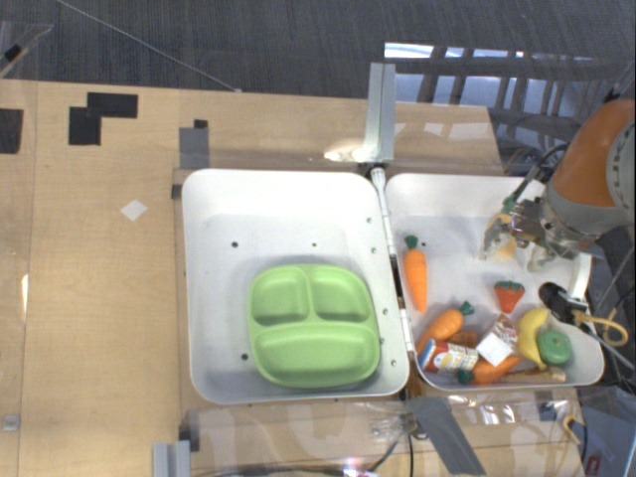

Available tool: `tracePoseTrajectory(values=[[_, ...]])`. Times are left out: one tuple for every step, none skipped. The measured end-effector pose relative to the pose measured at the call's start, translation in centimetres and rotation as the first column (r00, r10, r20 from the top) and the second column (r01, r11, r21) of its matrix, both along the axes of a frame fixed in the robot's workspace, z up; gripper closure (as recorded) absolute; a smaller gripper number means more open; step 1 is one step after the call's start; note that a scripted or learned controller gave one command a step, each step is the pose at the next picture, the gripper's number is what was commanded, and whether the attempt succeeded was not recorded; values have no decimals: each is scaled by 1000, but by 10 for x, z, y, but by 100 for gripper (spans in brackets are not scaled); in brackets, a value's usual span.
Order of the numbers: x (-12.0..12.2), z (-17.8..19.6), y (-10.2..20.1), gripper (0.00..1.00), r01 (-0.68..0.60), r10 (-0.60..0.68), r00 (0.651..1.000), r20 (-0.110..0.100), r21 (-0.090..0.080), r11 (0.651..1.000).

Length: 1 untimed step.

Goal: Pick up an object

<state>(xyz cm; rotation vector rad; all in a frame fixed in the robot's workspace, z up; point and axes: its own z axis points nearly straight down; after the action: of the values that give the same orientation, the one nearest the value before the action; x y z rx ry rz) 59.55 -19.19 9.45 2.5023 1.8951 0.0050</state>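
Camera view: wooden bench (89, 296) bears two white bins (288, 202); claw (519, 241) state unclear.

toy veg pile (484, 341) | right bin (437, 207) | loose, near front

Legible text, labels, brands, numbers, signs: none.

Item: small packet (494, 346) among the toy food in the right bin (452, 222); white face with dark marks, print too small and blurred to make out.

Item: small carton (449, 359) with red and blue print, lying near the front wall of the same bin; any lettering too blurred to read.

Item: black square patches (99, 115) on the wooden bench top (89, 296); plain shapes, no characters on them.
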Motion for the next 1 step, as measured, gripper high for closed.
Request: tracePoseTrajectory(values=[[51,-7,-4,0,94,-94,996,4,2,996]])
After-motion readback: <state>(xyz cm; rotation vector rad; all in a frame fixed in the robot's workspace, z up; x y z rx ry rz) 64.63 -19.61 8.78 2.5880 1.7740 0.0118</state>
